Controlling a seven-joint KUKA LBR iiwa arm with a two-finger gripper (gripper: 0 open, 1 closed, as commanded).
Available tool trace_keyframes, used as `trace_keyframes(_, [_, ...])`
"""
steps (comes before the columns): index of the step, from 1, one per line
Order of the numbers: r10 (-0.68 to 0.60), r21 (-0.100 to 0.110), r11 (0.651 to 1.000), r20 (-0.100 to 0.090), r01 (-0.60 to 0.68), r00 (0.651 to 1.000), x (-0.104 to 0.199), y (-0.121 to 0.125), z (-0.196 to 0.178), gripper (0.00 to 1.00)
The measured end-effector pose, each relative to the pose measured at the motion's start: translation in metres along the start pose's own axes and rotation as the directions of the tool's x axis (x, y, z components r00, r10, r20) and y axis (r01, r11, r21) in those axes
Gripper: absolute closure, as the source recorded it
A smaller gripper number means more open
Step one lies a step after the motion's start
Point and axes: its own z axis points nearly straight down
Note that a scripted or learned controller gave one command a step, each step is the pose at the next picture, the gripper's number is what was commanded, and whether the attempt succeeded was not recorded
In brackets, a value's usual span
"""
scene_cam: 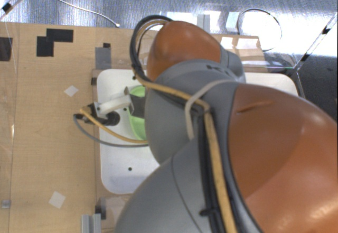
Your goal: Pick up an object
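The grey and orange arm (pixel 211 137) fills most of the camera view and hangs over the left white bin (pixel 113 174). A light green object (pixel 138 123) lies in that bin, partly hidden under the arm. The gripper itself is covered by the wrist. A white fitting (pixel 112 105) and a black connector (pixel 108 118) with yellow and grey cables stick out from the wrist to the left, just beside the green object.
The right bin (pixel 274 81) peeks out behind the arm at the upper right. A wooden bench top (pixel 47 147) with black markers (pixel 53 39) lies to the left. Cables (pixel 140 42) loop above the wrist.
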Motion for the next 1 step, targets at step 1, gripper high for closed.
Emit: trace_keyframes(1, [-0.003,0.001,1.000,-0.001,0.003,1.000,0.0014,0.0003,-0.0103,1.00])
